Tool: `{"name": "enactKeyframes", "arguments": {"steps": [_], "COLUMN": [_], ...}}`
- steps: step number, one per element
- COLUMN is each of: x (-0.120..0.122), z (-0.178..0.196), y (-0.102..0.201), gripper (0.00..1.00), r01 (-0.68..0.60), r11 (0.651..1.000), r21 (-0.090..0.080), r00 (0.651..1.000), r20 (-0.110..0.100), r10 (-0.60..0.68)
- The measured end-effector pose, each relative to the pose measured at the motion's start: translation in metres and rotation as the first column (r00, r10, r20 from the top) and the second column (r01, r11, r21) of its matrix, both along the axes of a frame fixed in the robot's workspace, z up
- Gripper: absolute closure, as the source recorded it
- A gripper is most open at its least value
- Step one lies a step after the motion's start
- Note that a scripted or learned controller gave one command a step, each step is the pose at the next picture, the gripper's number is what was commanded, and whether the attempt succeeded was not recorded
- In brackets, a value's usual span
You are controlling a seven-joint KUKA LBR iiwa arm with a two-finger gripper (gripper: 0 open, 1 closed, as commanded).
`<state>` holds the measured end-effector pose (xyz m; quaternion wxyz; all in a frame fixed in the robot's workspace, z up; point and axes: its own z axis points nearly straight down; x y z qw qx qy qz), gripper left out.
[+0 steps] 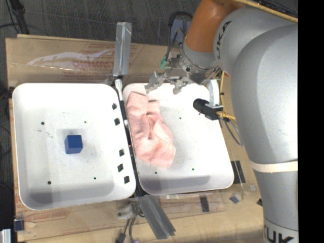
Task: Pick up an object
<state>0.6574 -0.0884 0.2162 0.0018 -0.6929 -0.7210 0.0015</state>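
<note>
A crumpled pink cloth (149,130) lies along the left side of the right bin (202,156). A small blue cube (73,144) sits in the left bin (61,105), left of its middle. My gripper (165,86) hangs over the far edge of the right bin, just above and behind the cloth's top end. Its two fingers are spread apart with nothing between them.
The big grey arm covers the right side of the view and overhangs the right bin's far right corner. A row of black clips runs down the divide between the two bins. Brown cardboard lies under both bins.
</note>
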Motion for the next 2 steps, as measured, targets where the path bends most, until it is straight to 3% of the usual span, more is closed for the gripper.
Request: {"name": "enactKeyframes", "arguments": {"steps": [1,2], "x": [-0.007,-0.001], "z": [-0.011,-0.116], "y": [0.002,-0.024], "gripper": [0.00,0.00], "r01": [-0.070,-0.220], "r11": [0.998,0.975], "r21": [0.001,0.001], "r00": [0.998,0.975], "r20": [0.000,0.000], "r10": [0.070,0.220]}}
